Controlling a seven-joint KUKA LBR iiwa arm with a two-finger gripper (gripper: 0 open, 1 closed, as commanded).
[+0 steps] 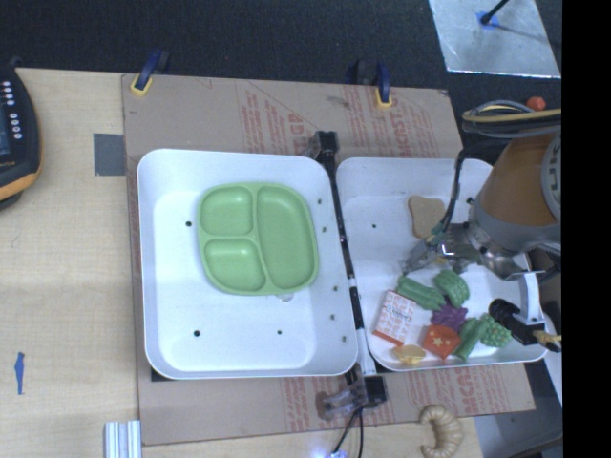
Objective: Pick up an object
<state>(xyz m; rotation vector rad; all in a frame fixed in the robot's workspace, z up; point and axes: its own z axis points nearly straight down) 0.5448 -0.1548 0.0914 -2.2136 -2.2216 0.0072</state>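
I see two white bins point(162, 256). The left one bears a pale green plate point(258, 238). In the right bin point(368, 189) I note a tan slice point(424, 216), dark green pieces point(434, 289), a purple piece point(449, 317), a red piece point(440, 340), a yellow piece point(410, 355), and a white card point(394, 317) with red print. The arm point(516, 194) is grey with an orange band. The board point(286, 113) beneath is brown cardboard with red lettering, held by blue and yellow clamps point(148, 72).

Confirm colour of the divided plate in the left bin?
Light green divided plate, three compartments, in the white left bin; clear in the camera view.
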